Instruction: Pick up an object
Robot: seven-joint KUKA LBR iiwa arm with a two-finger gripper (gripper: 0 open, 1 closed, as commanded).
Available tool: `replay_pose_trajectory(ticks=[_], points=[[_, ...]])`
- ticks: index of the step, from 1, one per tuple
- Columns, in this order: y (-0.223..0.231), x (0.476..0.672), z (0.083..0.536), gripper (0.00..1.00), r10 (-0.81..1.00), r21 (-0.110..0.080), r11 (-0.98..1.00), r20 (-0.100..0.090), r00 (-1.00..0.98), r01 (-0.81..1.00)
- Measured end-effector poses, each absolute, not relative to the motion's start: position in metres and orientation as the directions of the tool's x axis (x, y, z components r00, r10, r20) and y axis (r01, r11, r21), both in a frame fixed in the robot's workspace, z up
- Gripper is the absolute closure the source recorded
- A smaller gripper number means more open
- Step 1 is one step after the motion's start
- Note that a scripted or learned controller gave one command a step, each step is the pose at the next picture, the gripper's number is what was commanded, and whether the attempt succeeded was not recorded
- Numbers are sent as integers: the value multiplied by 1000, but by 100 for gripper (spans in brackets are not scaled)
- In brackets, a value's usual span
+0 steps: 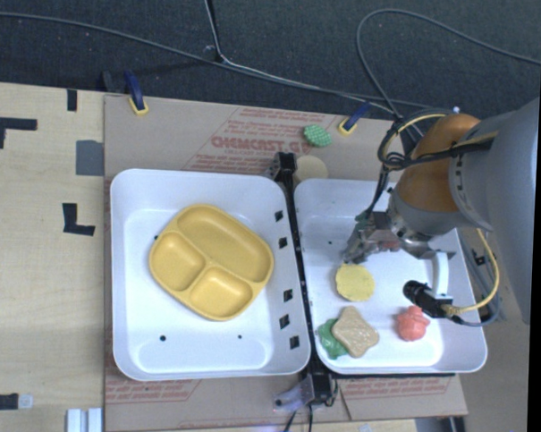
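A flat yellow disc is seen lying on the floor of the right bin, near its middle. The gripper is lowered just above and to the upper left of that disc, close to it; whether contact is made cannot be told, and how far the gripper is open cannot be told either, since it is seen from above as a dark cluster. Nothing is seen held in it. Toward the front of the same bin a tan sandwich-shaped piece is laid partly over a green leafy piece, and a red lumpy object is placed to their right, well apart from the disc. The grey arm with its orange band is reached in over the bin's right side. In the left bin a yellow divided plate is set. A small green object is left on the worktop behind the bins.
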State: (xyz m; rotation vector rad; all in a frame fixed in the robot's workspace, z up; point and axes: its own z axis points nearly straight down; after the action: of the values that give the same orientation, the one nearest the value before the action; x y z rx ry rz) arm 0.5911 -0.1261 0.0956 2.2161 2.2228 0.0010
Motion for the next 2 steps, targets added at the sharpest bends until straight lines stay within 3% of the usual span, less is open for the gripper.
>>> replay_pose_trajectory(ticks=[2], points=[[-134,595,194,100,1000,3,2,0,-2,1000]])
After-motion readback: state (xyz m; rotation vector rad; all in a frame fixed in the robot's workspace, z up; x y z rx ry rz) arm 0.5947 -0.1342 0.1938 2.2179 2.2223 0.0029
